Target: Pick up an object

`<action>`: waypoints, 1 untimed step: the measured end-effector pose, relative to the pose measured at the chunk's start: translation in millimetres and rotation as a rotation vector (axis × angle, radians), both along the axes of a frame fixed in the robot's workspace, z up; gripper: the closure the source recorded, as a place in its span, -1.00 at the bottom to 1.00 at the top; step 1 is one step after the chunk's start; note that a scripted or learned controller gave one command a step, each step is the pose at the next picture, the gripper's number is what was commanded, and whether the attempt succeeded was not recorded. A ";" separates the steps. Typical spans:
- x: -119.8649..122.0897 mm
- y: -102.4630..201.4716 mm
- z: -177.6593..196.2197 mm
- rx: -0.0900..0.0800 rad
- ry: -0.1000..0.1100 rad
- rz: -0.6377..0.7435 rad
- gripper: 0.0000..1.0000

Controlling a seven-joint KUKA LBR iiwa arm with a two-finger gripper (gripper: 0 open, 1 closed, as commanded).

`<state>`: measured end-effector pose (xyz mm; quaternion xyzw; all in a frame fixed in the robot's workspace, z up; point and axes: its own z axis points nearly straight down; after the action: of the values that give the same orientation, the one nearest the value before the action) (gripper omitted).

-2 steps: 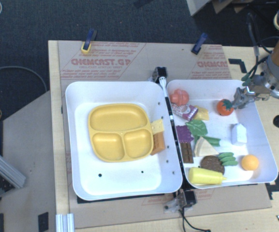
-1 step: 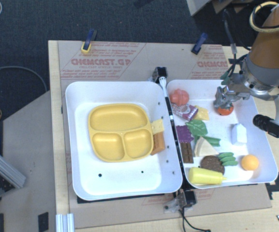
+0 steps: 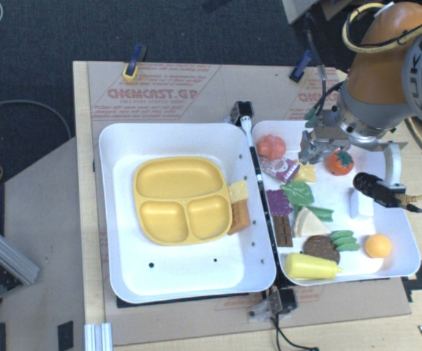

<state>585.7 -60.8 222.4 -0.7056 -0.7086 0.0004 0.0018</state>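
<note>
- The arm [image 3: 386, 57] reaches in from the upper right of the frame, its orange band sitting above the right bin [image 3: 408, 232].
- The gripper [image 3: 314, 151] hangs low over the upper part of that bin, just above the toy food; from this angle I cannot tell whether it is parted or closed, and nothing shows between its tips.
- Right around it: a pink-red round piece [image 3: 272, 146] to its left, a tomato [image 3: 339, 162] just to its right, a purple piece [image 3: 284, 170] just below.
- Lower in the same bin lie a green leaf [image 3: 298, 194], a yellow banana-like piece [image 3: 311, 267] and an orange ball [image 3: 377, 246].
- The left bin [image 3: 123, 196] holds a yellow divided tray [image 3: 180, 198].
</note>
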 end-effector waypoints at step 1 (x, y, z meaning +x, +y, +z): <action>-1.6 54.4 10.6 0.001 -0.005 0.003 1.00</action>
<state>584.1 -6.4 233.0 -0.7046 -0.7096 -0.0015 0.0003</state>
